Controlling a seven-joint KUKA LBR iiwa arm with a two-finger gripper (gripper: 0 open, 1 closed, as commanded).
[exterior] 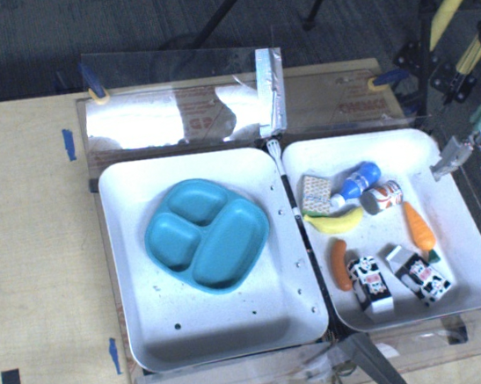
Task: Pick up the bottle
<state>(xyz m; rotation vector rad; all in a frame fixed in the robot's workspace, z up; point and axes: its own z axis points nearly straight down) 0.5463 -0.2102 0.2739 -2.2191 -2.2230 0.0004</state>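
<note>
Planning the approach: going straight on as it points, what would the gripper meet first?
Height unclear, but the gripper seems aimed left into the right bin, likely meeting the can before the bottle.

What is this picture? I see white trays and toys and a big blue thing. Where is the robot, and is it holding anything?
You are looking down from a camera fixed above a workbench. On it sit two shallow white trays side by side. The left bin has a blue plate with three sections. The right bin holds small toys: a blue bottle with a white cap, a banana, a small can, two carrots, a checkered block and two little black-and-white cartons. The robot is an arm that reaches in from the right; its gripper shows at the right bin's edge. It holds nothing. Its job is to pick up the bottle, which lies untouched in the bin.
</note>
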